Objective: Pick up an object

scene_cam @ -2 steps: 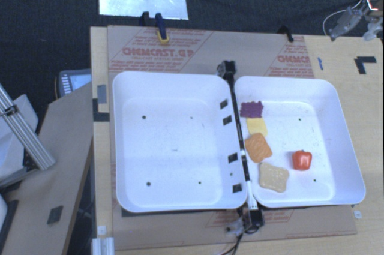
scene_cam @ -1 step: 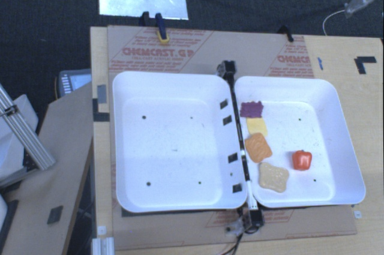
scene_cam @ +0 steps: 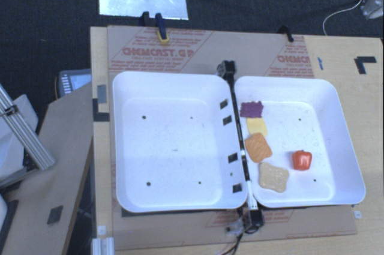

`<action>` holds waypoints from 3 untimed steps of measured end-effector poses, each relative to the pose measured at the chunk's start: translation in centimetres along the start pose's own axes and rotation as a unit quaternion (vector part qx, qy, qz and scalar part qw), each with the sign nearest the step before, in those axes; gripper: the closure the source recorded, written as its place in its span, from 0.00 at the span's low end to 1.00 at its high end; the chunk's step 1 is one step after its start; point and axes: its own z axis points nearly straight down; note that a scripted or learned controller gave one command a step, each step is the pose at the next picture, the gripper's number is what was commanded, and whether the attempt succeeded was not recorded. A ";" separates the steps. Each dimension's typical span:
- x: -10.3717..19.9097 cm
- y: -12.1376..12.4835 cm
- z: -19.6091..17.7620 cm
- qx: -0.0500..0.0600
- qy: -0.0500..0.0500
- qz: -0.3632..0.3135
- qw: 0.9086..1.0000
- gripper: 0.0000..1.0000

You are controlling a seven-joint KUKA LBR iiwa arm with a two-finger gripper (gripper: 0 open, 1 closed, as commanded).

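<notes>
1. While both white bins sat side by side on the worktop (scene_cam: 336, 50), every candidate lay in the right bin (scene_cam: 336, 104), clustered near the divider; the left bin (scene_cam: 174, 140) held nothing to pick.
2. Top to bottom along the divider ran a purple piece (scene_cam: 251, 109), a pale yellow piece (scene_cam: 257, 126), an orange piece (scene_cam: 258, 147) and a tan, bread-like piece (scene_cam: 273, 177). The purple and yellow pieces touched or nearly so, and the orange one sat just below the yellow.
3. A red pepper-shaped piece (scene_cam: 302, 159) lay apart from the row, towards the bin's middle, with bare floor all round it.
4. I could not tell the state of the fingers, open or closed, or whether they had hold of anything.
5. All five looked like small toy foods: probably light, and unlikely to break. The flat ones probably offered little height to pinch and sat close to the wall.
6. The red piece seemed the best choice: rounder, taller and isolated. I judged a grasp across its widest part safest, though a smooth skin might slip.
</notes>
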 end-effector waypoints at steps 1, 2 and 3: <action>8.5 -1.3 0.0 0.003 0.002 -0.002 1.000 1.00; 17.7 -5.5 -0.3 0.003 0.003 -0.003 1.000 1.00; 25.3 -7.2 -0.6 0.003 0.003 -0.002 1.000 1.00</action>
